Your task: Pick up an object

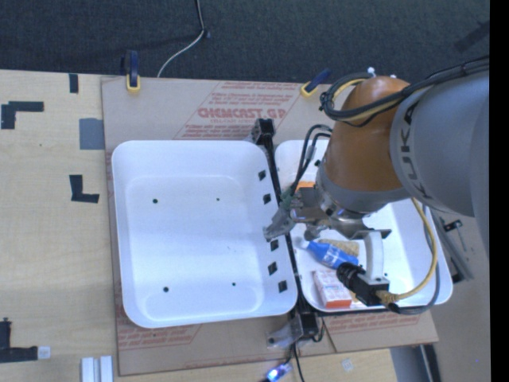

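Reaching down into the right bin (433, 293), the arm (382, 150) hung over a blue tube (328, 253) and a small orange-and-white box (332, 290) lying near the divider. Whether the fingers were released or clenched I cannot tell. Seemingly mid-approach; next needed a descent centred on one object.

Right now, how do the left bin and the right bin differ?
The left bin sits in open view, while the right bin lies largely under the arm. The left bin's floor shows bare white with a few dark dots; the right bin holds a blue tube and a small box. Both are shallow, white and side by side.
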Motion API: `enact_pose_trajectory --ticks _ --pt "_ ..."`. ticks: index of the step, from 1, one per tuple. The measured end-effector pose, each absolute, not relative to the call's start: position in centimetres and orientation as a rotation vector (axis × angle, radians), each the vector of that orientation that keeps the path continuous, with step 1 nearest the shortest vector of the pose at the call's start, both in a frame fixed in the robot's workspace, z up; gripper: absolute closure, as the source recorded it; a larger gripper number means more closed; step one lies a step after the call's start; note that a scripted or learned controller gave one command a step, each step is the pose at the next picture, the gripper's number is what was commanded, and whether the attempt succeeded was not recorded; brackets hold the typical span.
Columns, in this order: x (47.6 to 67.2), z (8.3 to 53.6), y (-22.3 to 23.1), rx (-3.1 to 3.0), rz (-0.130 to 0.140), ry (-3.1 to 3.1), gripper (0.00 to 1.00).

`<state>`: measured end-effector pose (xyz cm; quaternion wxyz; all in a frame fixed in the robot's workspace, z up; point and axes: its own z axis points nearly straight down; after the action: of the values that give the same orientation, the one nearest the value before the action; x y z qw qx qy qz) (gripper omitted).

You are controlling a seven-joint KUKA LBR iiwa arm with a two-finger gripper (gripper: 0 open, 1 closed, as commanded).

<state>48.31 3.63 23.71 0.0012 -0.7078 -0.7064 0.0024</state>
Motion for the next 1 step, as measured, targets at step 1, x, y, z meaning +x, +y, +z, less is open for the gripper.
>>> enact_pose_trajectory --ticks 1 --pt "49.3 29.47 7.44 -2.217 -0.004 -2.228 1.0"
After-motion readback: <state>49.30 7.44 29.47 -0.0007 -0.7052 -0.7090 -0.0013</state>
